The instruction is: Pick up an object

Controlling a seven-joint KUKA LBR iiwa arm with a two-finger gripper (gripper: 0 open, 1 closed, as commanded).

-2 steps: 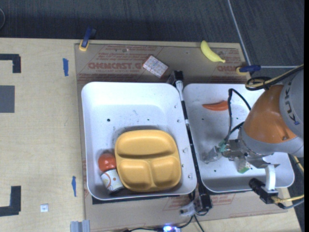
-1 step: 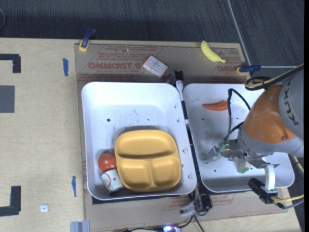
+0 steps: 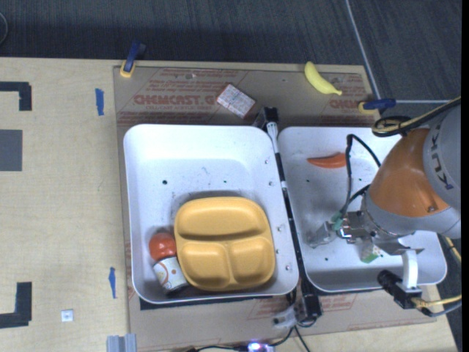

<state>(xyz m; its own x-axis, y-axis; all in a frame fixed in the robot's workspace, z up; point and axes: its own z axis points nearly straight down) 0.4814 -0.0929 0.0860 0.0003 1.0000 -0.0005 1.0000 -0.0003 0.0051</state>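
Your gripper (image 3: 322, 233) is low in the right bin (image 3: 293, 196); grasp state unreadable. Risk: closing on bare floor, carrot (image 3: 327, 161) far behind.

Illumination is even and moderately bright, diffuse from overhead. The white bins (image 3: 198, 141) reflect strongly and read slightly washed out, without hard glare. The yellow divided tray (image 3: 223, 240) casts a soft shadow on the left bin floor, toward the top of the view. The dark floor (image 3: 220, 13) along the top is dim. Focus is soft throughout; fine print on the cardboard (image 3: 183, 86) is barely legible. Straight edges bow slightly near the frame borders
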